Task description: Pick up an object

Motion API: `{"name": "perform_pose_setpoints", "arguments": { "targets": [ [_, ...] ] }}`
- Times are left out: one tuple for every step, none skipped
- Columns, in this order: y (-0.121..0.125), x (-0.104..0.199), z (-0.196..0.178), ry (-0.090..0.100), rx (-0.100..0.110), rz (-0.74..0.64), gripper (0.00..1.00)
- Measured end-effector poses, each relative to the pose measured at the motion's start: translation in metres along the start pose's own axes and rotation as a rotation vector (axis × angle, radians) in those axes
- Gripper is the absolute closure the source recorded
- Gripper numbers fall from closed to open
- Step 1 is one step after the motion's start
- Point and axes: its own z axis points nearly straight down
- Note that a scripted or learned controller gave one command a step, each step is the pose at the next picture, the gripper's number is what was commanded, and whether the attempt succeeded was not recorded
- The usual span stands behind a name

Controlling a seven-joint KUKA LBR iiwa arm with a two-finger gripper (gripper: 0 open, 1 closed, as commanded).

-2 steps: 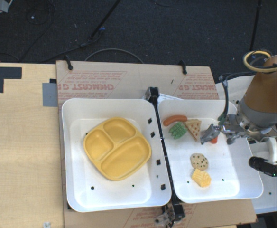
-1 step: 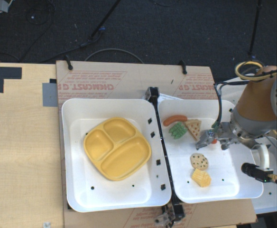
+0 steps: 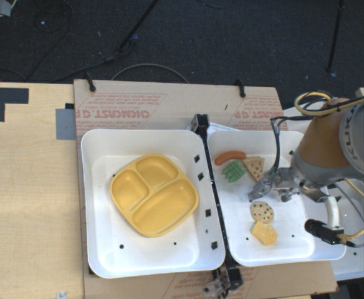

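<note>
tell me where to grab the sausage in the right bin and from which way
Grip the sausage across its narrow middle, coming straight down from above. It lies flat and runs roughly left to right near the right bin's far wall, so the fingers should close front to back across it. The green piece sits tight against its near side, leaving little room there. The gripper is nearby.

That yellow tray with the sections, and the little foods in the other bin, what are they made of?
The yellow tray looks like molded plastic: one even colour, smooth, with rounded dividers and a soft sheen. The sausage, green piece, cracker wedge, cookie and waffle appear to be toy food, probably plastic or rubber, given their flat, uniform colours. At this distance, the exact material stays uncertain.
</note>
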Motion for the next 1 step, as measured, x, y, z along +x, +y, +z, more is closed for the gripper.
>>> {"name": "perform_pose_setpoints", "arguments": {
  "targets": [
    [0.0000,-0.0010,-0.0123,-0.001,-0.001,0.003,1.00]
  ]
}}
